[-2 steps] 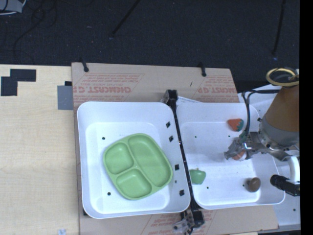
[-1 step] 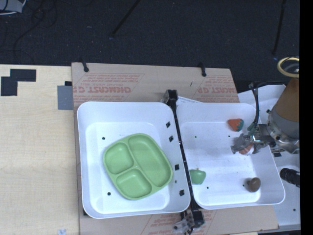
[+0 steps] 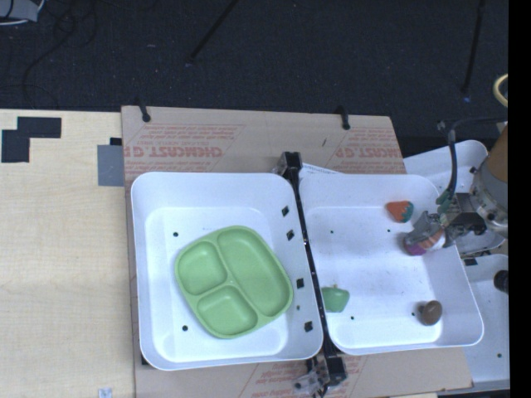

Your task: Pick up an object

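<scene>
My gripper [image 3: 431, 232] reaches in from the right, over the right-hand part of the right bin [image 3: 373, 342]. It is shut on a small purple and pink object [image 3: 417, 244], which sticks out to the left from between its dark fingers [image 3: 426, 220]. An orange-red object with a green end [image 3: 399, 211] lies just up and left of the gripper. A small brown object [image 3: 429, 312] rests near the bin's front right corner. A green object [image 3: 335, 298] sits against the bin's left wall.
The left bin [image 3: 149, 222] holds a light green divided plate [image 3: 232, 282]. A black divider [image 3: 305, 255] with clips runs between the two bins. Cardboard lies under both bins, and the arm's cables and wrist crowd the right edge.
</scene>
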Controlling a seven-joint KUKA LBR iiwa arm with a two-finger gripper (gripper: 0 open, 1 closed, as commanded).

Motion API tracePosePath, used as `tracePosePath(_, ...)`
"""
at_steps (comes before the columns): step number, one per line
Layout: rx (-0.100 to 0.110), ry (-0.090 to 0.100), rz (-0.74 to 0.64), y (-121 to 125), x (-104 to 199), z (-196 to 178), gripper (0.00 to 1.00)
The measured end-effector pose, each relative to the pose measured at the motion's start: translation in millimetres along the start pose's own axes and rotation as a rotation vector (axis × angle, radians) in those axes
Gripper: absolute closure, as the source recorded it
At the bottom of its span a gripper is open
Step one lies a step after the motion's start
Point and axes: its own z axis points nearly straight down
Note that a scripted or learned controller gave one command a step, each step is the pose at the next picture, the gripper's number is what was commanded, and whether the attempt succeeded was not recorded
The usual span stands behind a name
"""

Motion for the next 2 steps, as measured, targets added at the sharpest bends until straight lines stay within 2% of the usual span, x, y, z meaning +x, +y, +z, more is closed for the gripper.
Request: tracePosePath(2, 0.007, 0.004, -0.002, 10.3, 91.4, 16.2, 1.0)
